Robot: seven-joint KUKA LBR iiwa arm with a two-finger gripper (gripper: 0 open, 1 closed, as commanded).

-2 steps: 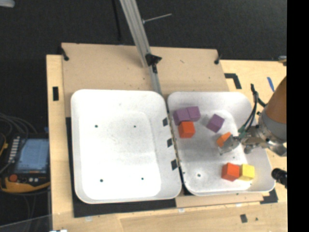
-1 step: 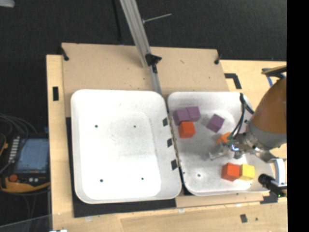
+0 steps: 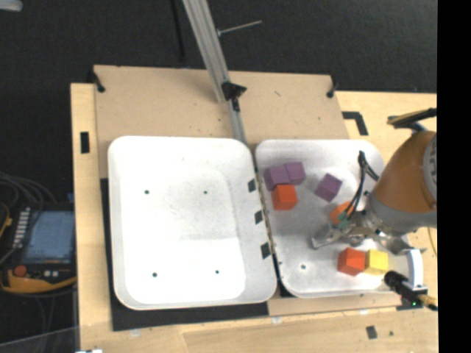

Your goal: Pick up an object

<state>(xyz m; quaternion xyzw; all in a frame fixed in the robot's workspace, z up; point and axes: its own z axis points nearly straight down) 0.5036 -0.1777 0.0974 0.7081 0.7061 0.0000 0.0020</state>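
Landmark: the right bin [image 3: 294, 157], the white shallow tray on the right side of the bench [image 3: 85, 322]; every place below is given relative to it.
Red block [image 3: 352, 261]: inside the right bin, near its front wall, in the right part.
Yellow block [image 3: 377, 261]: inside the right bin, touching the right side of the red block, close to the front right corner.
Gripper [image 3: 331, 235]: over the floor of the right bin, just behind the red block. Two grey metal fingers point toward the bin's left wall. I cannot tell if they are spread or pressed together, and I see no block between them.
Small orange object [image 3: 339, 212]: inside the right bin, just behind the gripper, partly hidden by cables; its shape is not clear.
Arm [image 3: 408, 179]: above the right edge of the right bin, with the orange band facing the camera.
Orange block [image 3: 285, 196]: inside the right bin, near its left wall, about the middle.
Single purple block [image 3: 329, 187]: inside the right bin, in the centre, apart from the orange block.
Pair of purple blocks [image 3: 285, 173]: inside the right bin, just behind the orange block and touching it, side by side.
Left bin [image 3: 132, 197]: just beside the right bin, against its left wall.
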